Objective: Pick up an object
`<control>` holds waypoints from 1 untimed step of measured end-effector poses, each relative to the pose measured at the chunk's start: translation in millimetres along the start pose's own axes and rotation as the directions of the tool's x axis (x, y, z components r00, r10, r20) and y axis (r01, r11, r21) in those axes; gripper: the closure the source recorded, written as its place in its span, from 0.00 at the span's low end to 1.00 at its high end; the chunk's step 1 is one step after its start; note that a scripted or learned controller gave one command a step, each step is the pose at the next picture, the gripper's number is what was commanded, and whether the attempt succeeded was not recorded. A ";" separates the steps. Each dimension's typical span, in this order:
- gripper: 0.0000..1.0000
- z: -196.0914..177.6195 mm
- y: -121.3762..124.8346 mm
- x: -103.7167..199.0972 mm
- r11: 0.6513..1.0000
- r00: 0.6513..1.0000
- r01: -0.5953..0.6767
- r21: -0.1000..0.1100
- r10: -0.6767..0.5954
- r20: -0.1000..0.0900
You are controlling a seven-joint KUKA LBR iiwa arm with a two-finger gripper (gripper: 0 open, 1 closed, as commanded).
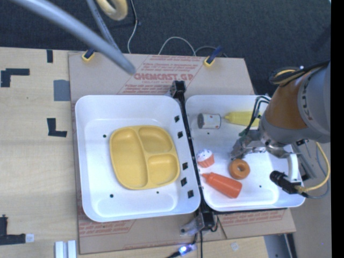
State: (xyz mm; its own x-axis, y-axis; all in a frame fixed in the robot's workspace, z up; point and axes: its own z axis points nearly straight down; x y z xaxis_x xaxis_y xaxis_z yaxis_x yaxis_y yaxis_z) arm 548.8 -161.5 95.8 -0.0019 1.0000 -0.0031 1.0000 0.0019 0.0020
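Nothing picked up yet; my claw (240, 149) hangs in the right bin (269, 200), just above the donut (239, 169). Can't tell if it's apart or together. Grab & lift are left.

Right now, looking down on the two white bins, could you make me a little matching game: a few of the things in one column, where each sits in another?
Things:
1. yellow divided plate
2. orange ring
3. small grey cylinder
4. orange carrot-shaped toy

Places:
A. right bin, near its front edge
B. middle of the left bin
C. right bin, just below the pincer
D. right bin, near its far edge, beside a yellow thing

Pairs: 1-B, 2-C, 3-D, 4-A
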 end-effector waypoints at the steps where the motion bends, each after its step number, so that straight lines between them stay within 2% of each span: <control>1: 1.00 -45.6 -3.7 -6.5 1.000 1.000 -0.002 0.000 0.002 -0.002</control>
State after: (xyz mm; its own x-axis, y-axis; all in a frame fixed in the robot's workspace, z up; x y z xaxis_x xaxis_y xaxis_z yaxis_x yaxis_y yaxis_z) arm 545.1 -167.8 141.5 -0.0001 1.0000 -0.0010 1.0000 0.0001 0.0024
